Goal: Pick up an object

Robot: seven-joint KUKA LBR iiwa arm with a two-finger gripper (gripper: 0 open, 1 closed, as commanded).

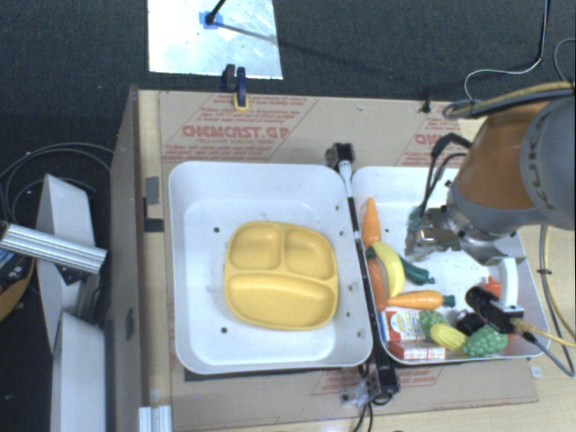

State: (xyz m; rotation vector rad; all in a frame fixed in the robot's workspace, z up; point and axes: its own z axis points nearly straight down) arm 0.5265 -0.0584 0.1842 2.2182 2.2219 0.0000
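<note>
The right bin (396,183) holds a heap of toy food along its left and front sides. An orange carrot (370,221) lies by the divider, with a yellow banana (391,266) below it. A second carrot (416,300) lies crosswise. A dark green piece (417,269) sits between the banana and my gripper. Yellow corn (447,336), a green bumpy piece (486,341) and a small carton (407,328) crowd the front edge. My gripper (422,238) hangs low over the middle of this bin, just right of the banana and carrot. Nothing is visibly held.
The left bin (202,196) carries a yellow divided plate (279,273). A black clamp (342,156) sits at the top of the wall between the bins. The arm's grey and orange body (508,169) covers the right bin's far right part.
</note>
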